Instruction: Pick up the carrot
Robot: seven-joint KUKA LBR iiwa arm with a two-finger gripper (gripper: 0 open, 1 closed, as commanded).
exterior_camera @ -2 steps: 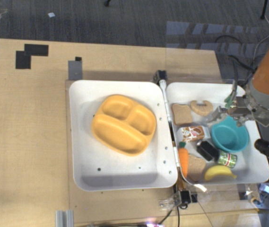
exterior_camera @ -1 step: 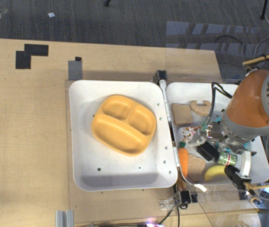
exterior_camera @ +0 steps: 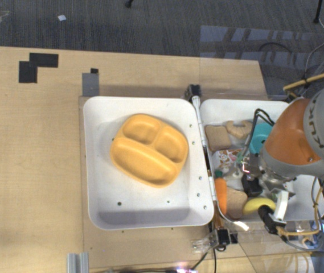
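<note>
The carrot (exterior_camera: pixel 221 191), short and orange, lies against the left wall of the right bin (exterior_camera: pixel 275 104), close to its front corner. My gripper (exterior_camera: pixel 255 181) hangs low over the bin's middle, just right of the carrot and a little above it. The grey wrist with its orange band (exterior_camera: pixel 290 138) covers the gripper's upper part. I see nothing of the carrot inside the gripper.
A yellow banana (exterior_camera: pixel 257 205) and a tan lump (exterior_camera: pixel 236 201) lie beside the carrot, under the gripper. A beige bread-like piece (exterior_camera: pixel 218 135) and a teal object (exterior_camera: pixel 259 139) sit farther back. The left bin (exterior_camera: pixel 93 169) holds a yellow divided plate (exterior_camera: pixel 149 149).
</note>
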